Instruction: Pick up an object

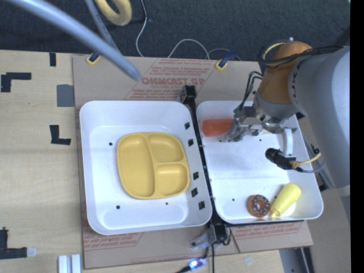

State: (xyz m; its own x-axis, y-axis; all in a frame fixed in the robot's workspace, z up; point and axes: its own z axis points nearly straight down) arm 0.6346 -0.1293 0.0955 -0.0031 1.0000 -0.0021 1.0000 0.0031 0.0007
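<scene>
An orange object (214,127) lies at the far left of the right bin (239,175), close to the divider. My gripper (236,131) is low in that bin right beside it, at its right end, and seems to touch it. A brown doughnut (259,205) and a yellow bottle-shaped object (284,199) lie together in the bin's near right corner. In the left bin (96,152) rests a yellow divided plate (152,165), with three compartments.
The grey arm with its orange band (281,81) comes in over the right bin's far right side. A black cable connector (281,157) hangs over the right bin's middle. A black divider (196,152) runs between the bins.
</scene>
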